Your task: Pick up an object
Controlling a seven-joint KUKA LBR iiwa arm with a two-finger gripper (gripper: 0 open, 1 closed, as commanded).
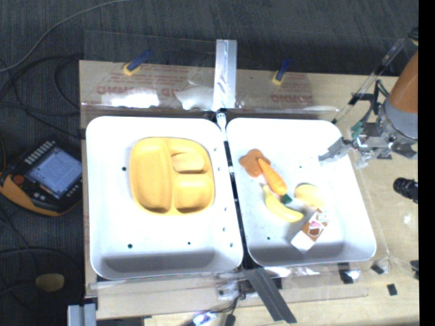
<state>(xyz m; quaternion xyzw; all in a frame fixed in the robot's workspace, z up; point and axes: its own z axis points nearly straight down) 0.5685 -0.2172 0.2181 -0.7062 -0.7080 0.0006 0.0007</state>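
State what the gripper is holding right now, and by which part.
Nothing. The gripper hovers over the right bin's upper right corner, apart from the carrot, banana and small carton.

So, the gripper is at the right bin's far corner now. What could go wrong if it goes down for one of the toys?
1. The carrot, banana and the yellow piece lie touching in a cluster, so a grasp could catch two items or push one aside.
2. The small carton lies tilted near the right bin's near wall; the fingers may hit that wall.
3. The gripper hovers over the rim, away from the toys, so a straight descent would probably close on nothing.
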